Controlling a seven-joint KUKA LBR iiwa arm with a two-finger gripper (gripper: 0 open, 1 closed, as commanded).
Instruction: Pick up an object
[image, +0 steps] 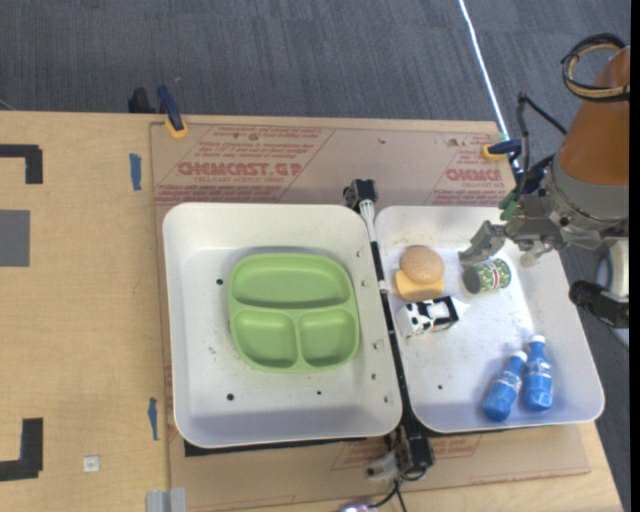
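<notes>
**Operator:** Currently, where is the gripper (503, 243), and what is nearest to it?

**Technician:** It sits over the upper part of the right bin (570, 345), directly above a small green-labelled can (489, 275) lying on its side. The fingers are spread, one toward the can's left end and one at its right; nothing is held between them.

**Operator:** What else is in that bin?

**Technician:** A toy burger (421, 271) near the divider, a black-and-white cow-patterned item (432, 314) just below it, and two blue bottles (522, 380) side by side toward the lower right corner. The left bin (190, 330) holds a green sectioned tray (294, 310).

**Operator:** How is the can likely to handle?

**Technician:** Judged from its look, it is small, rigid and light. The wall appears smooth (and so possibly slippery), and a can on its side tends to roll away from a one-sided push. Recommended hold: across the cylindrical body at mid-length, fingers square to the axis, closing evenly on both sides. Gripping over the rims risks the can pivoting out.

**Operator:** Any clearance concerns?

**Technician:** The burger lies near the can's left; the bottles are well apart.
</notes>
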